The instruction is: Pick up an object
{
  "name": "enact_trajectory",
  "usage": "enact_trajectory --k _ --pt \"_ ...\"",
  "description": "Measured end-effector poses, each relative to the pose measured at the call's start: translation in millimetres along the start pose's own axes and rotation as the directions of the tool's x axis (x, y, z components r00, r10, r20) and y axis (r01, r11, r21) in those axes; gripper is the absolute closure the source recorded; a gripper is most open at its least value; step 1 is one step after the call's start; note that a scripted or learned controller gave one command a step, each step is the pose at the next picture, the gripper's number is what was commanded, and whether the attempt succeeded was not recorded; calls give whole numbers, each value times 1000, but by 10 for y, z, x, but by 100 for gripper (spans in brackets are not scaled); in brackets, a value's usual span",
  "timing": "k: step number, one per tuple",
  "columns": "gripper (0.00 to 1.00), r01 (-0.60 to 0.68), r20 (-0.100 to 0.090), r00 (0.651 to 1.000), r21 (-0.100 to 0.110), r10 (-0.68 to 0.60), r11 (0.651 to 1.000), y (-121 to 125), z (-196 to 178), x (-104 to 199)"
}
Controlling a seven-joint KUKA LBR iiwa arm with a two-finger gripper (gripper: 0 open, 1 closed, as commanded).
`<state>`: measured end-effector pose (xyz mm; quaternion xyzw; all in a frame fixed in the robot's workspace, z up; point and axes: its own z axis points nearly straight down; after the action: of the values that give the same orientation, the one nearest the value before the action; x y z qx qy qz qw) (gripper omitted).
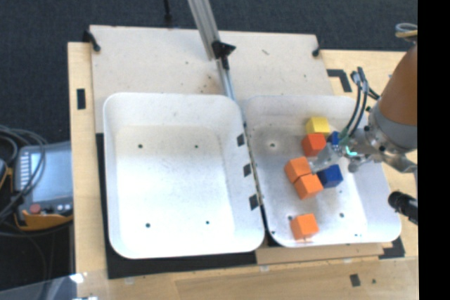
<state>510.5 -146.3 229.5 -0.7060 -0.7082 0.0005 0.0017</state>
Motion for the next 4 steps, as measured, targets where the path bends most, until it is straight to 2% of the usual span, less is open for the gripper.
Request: enact_trajectory --k 1,2,3,4 --pt "0 -2 1 1000 -5 2 1000 8 -19 -2" --pt "0 -7 3 1000 1 7 1000 68 555 52" --pt "0 -5 2 1000 2 5 1000 -30 1122 77" --pt "0 -6 5 1000 -4 6 1000 -23 1322 56"
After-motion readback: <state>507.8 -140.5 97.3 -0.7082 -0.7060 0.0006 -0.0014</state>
